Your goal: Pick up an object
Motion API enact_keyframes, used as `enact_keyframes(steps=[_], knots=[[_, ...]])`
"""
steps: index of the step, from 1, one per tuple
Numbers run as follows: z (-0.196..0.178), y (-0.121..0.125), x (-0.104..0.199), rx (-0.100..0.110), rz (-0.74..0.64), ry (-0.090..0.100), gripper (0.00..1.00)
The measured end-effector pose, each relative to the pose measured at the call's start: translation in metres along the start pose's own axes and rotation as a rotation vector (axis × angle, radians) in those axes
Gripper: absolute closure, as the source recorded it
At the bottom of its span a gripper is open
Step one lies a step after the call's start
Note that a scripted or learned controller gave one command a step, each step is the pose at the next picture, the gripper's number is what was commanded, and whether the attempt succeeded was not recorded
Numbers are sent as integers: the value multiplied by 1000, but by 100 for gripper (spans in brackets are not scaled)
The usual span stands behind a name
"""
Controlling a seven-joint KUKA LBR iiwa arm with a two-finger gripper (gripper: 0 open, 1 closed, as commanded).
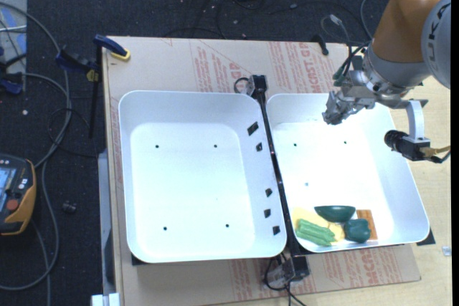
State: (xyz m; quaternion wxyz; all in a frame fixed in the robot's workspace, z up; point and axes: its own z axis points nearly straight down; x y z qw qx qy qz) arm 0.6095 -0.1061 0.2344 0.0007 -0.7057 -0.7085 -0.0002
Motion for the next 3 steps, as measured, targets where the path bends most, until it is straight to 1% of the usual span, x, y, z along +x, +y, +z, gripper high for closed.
enact_keyframes(steps=[1,3], knots=[[-6,18,52,-1,-1,0,100],[-13,42,165,-1,-1,0,100]])
